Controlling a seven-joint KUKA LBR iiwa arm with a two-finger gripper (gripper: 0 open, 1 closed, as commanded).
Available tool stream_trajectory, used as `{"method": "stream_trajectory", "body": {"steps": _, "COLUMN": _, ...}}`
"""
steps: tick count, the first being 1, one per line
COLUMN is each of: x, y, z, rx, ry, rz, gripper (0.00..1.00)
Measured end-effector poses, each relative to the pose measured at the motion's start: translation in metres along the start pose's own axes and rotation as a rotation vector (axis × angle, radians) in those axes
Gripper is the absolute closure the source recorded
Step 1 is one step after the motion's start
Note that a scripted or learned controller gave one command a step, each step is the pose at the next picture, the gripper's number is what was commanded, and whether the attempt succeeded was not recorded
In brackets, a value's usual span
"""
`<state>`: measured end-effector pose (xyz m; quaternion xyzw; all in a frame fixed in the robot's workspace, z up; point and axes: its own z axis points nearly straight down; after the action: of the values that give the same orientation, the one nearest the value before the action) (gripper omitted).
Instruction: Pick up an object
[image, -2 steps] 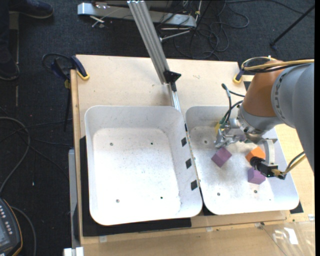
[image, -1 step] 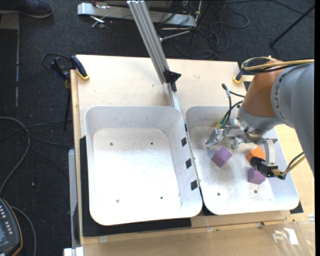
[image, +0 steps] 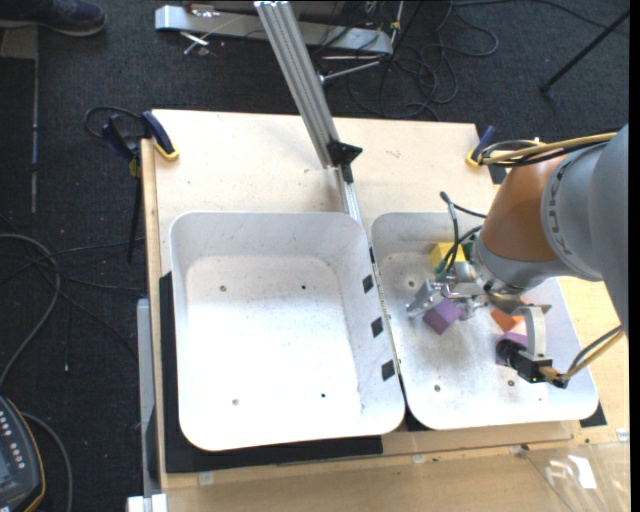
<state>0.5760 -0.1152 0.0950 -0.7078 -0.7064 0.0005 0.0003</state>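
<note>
Nearest to me, the left bin (image: 200, 260) serves as drop place, I think. My gripper (image: 432, 300) is low in the right bin (image: 480, 405), just above the purple block (image: 441, 317); finger state I cannot tell.

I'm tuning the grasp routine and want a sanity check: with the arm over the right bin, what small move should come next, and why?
Probably a short straight descent onto the purple block. The gripper sits right at the block's upper left edge in the right bin, and nothing shows the block held. The yellow object and the orange object lie close by, so any sideways move risks nudging them.
</note>
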Motion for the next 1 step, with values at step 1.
{"method": "stream_trajectory", "body": {"steps": 1, "x": -0.0269, "y": 0.0546, "z": -0.0048, "rx": -0.007, "ry": -0.002, "rz": -0.004, "gripper": 0.0}}
